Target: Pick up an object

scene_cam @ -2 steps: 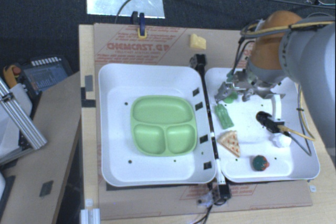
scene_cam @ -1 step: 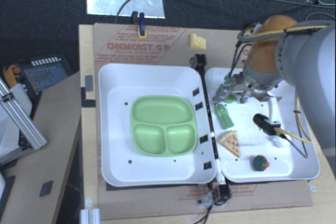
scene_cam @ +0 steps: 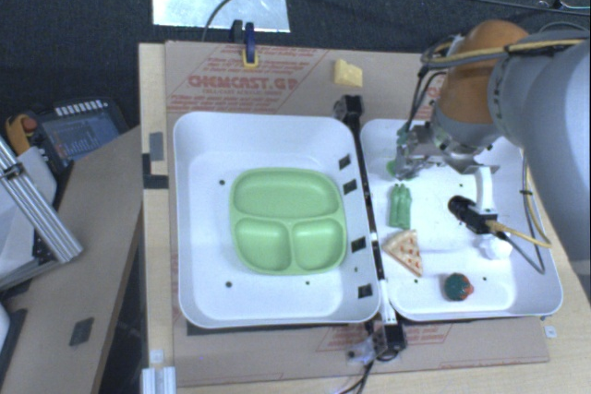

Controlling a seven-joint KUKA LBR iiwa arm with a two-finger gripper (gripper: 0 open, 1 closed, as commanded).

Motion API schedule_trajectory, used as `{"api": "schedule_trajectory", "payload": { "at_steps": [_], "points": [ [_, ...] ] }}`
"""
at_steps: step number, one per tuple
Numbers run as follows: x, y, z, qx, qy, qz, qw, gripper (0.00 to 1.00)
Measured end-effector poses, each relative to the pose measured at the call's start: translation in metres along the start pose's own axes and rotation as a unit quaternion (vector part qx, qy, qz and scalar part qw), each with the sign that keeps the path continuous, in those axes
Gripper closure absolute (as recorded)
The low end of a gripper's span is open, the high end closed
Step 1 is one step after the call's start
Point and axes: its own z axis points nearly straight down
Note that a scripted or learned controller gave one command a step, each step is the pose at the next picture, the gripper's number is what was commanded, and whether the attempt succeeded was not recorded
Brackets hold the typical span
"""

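Now: grey arm (scene_cam: pixel 545 92) comes in from the right, orange band (scene_cam: pixel 476 78) above the wrist, gripper (scene_cam: pixel 404 163) low over the right bin (scene_cam: pixel 519 283), near that bin's far left corner. Whether the gripper is wide or narrow cannot be told, since its tip is blurred. A smear of green shows at the tip, and it is unclear whether that is part of the tool or a separate thing. Three loose things lie on the right bin's floor. A green stick-shaped piece (scene_cam: pixel 399 206) lies along the left wall, just on the near side of the gripper, with a small gap between them. A toy pizza slice (scene_cam: pixel 404 251) sits next along the same wall, closer to the near left corner, just beside the green piece but not touching it. A round green-and-red ball (scene_cam: pixel 457 287) rests by the near edge, roughly midway along it, well apart from the gripper. The left bin (scene_cam: pixel 199 161) carries a pale green divided plate (scene_cam: pixel 286 219) with three compartments, lying flat at about the bin's centre. Both bins rest on a printed cardboard sheet (scene_cam: pixel 240 80). A small yellow block (scene_cam: pixel 348 72) lies on that sheet beyond the bins' far edges. A blue-and-yellow clamp (scene_cam: pixel 247 41) grips the sheet's far edge.
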Motion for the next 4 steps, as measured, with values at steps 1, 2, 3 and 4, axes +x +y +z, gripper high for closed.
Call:
{"api": "schedule_trajectory", "payload": {
  "at_steps": [1, 2, 3, 4],
  "points": [
    [-0.002, 0.007, -0.045, -0.001, 0.000, -0.001, 1.0000, 1.00],
    [0.001, 0.012, -0.109, -0.002, 0.000, -0.002, 1.0000, 1.00],
    [0.001, 0.013, -0.140, 0.000, 0.000, -0.002, 1.0000, 1.00],
    [0.041, -0.003, -0.132, 0.002, 0.000, -0.002, 1.0000, 1.00]
  ]
}}
